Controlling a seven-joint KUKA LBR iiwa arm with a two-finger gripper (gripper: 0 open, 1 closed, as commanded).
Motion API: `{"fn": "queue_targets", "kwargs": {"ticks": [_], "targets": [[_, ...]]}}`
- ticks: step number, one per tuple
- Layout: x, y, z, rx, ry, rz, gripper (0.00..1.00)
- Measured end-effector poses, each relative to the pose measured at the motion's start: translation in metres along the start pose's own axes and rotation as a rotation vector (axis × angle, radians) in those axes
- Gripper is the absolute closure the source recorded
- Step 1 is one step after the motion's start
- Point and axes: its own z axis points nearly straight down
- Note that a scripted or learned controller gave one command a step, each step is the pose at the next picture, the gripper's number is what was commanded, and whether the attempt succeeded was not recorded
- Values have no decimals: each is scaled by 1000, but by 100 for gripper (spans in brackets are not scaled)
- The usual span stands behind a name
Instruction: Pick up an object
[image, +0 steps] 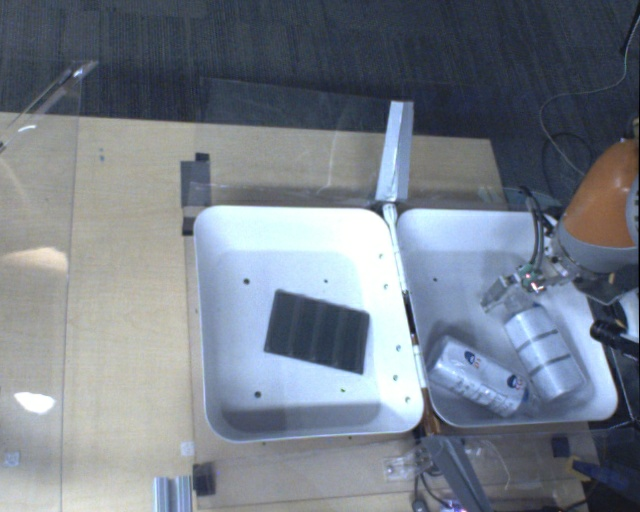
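The arm is seen reaching in from the right over the right bin (600, 400), its orange band at the frame's edge, and the hand (515, 285) is lowered into that bin's upper middle, just above a grey ribbed cylinder (543, 350) that lies tilted toward the bin's lower right corner. Whether the hand is open or closed cannot be told from this slant; metal parts are caught in the light and nothing can be made out between them. Beside the cylinder, touching or nearly so, a crumpled silver packet with printed marks (477, 376) is laid along the bottom wall. In the left bin (215, 300) a dark ribbed rectangular pad (317, 331) is left flat near the middle, well apart from the action. As judged from this, no object has been lifted yet: everything is resting on bin floors. The approach appears done or nearly done; the closing, the grasp and the lift are all left to be achieved
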Motion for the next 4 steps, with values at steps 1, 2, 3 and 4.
{"fn": "queue_targets", "kwargs": {"ticks": [1,2,3,4], "targets": [[-12,37,2,1,0,45,0],[4,-10,0,-1,0,-53,0],[21,-56,-21,-16,-13,-20,0],[27,-71,-4,-11,-7,-42,0]]}}
